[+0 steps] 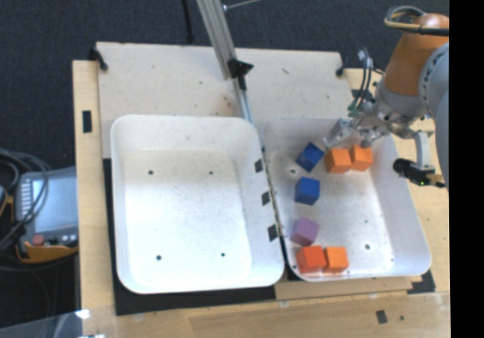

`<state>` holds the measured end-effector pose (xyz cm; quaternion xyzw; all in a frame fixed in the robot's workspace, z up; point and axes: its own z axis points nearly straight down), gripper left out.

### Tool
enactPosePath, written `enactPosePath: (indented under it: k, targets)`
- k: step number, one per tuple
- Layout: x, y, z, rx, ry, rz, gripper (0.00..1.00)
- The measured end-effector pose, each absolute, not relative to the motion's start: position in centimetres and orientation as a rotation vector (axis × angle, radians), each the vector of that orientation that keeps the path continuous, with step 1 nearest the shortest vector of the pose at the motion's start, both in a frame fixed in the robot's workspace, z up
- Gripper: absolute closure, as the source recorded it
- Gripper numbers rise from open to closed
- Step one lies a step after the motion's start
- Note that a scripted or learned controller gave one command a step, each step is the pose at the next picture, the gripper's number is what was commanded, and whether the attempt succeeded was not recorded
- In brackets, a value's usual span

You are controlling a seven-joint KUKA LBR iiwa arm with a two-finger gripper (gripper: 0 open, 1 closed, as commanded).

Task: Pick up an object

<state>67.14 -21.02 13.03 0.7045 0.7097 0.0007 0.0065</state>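
From the fixed camera above the bench, the grey arm (423, 57) with its orange band enters at the right and bends down over the far part of the right bin (393, 215). Its gripper (354, 132) sits low at the far side of that bin, and the view does not settle whether it is open, closed or gripping anything.

Just below the gripper lie two orange blocks (349, 158), touching side by side. To the gripper's left, and a little nearer the camera, a blue block (309, 156) lies turned at an angle, close to the orange pair but apart from it. Further toward the camera from the gripper rests a second blue block (307, 190), standing alone on the bin floor. Beyond that, well apart from the gripper, a pale purple block (305, 231) sits near the bin's left wall, and just in front of it another orange pair (322, 258) lies against the near rim, the two pieces touching.

Far to the gripper's left lies the left bin (136, 178), beside the right one. A metal strut (215, 23) rises at a slant behind the bins.
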Motion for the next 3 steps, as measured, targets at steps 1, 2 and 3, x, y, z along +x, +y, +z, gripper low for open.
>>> enactPosePath:
  k: [1, 2, 3]
  targets:
    - [67.4, -21.1, 14.6, 2.197, 2.217, 0.009, 1.0]
    - [68.0, -21.0, 19.2, 2.212, 2.221, 0.006, 1.0]
    - [68.0, -20.9, 25.8, 2.208, 2.222, 0.007, 1.0]
